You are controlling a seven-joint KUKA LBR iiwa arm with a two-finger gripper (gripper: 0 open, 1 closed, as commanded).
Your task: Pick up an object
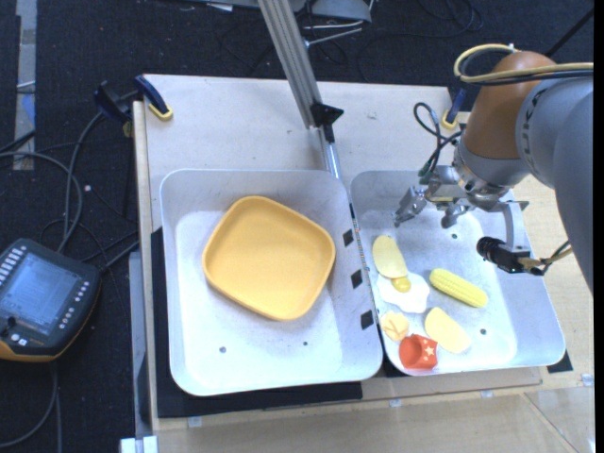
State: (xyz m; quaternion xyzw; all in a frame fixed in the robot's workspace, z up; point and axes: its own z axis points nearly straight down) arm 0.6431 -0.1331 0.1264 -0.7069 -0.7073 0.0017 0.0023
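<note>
Red piece [418, 351], corn [459, 287] right bin [528, 343]; yellow plate [270, 256] left bin [189, 347].

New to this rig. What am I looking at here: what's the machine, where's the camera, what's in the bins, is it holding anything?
One camera is fixed above a bench, looking down at a slant. The machine is a grey robot arm with an orange band, reaching in from the right of the picture. At its tip is a two-finger claw, hanging over the far part of the right bin. Nothing shows between its fingers, so it holds nothing.

Two shallow white bins sit side by side. The left bin holds a yellow plate. The right bin holds toy food near its front left: a corn cob, a fried egg, a red piece and a few pale yellow pieces. All lie loose, apart from the claw.

Off the bench at left lies a handheld control pad.
</note>
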